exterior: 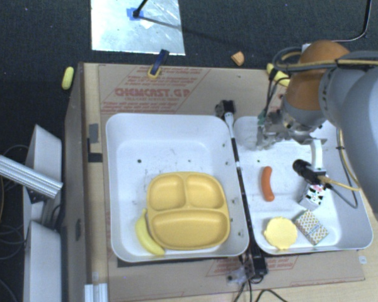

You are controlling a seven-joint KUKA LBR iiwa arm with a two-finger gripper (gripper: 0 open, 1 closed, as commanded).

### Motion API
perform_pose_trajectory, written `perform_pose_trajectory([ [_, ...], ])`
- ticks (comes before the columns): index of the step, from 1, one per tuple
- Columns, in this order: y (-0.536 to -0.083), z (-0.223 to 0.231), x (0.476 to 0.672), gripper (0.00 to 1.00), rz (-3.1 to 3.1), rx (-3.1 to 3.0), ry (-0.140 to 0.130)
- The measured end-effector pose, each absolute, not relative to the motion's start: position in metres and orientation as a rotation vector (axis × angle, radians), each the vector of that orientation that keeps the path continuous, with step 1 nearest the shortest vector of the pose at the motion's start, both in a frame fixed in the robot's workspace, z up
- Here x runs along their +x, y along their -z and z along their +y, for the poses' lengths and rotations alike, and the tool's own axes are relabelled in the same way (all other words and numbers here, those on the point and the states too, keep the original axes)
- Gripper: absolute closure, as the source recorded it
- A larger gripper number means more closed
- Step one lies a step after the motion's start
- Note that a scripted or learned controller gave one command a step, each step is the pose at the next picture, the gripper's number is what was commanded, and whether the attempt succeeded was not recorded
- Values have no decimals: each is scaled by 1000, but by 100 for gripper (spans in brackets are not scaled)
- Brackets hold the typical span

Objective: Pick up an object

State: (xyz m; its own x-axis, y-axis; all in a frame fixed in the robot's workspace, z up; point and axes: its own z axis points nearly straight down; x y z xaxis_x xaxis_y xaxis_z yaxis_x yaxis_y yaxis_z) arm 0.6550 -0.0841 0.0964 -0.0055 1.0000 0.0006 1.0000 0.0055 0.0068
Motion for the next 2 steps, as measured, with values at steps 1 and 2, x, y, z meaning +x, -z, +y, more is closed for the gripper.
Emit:
perform_pose_trajectory([
  [1,-96,-84,655,0,2224,2213,-8],
  [2,-84,-89,606,0,2222,2221,-1],
])
